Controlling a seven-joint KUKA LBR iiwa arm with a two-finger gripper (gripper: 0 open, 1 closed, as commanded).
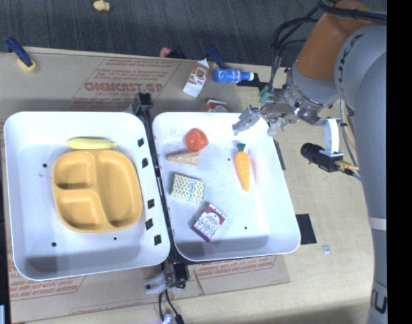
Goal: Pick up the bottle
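Observation:
The bottle (227,76) is blue with a white cap end and lies on its side on the cardboard behind the right bin (280,214), outside both bins. My gripper (248,121) hangs over the right bin's far right corner, just above the carrot (243,170). It is to the front and right of the bottle, well apart from it. Nothing shows in the gripper.
The right bin also holds a tomato (196,140), a bread slice (184,158), a patterned packet (187,188) and a purple box (208,222). In the left bin (23,201) are a yellow divided tray (96,189) and a banana (92,143). A small carton (196,79) lies beside the bottle.

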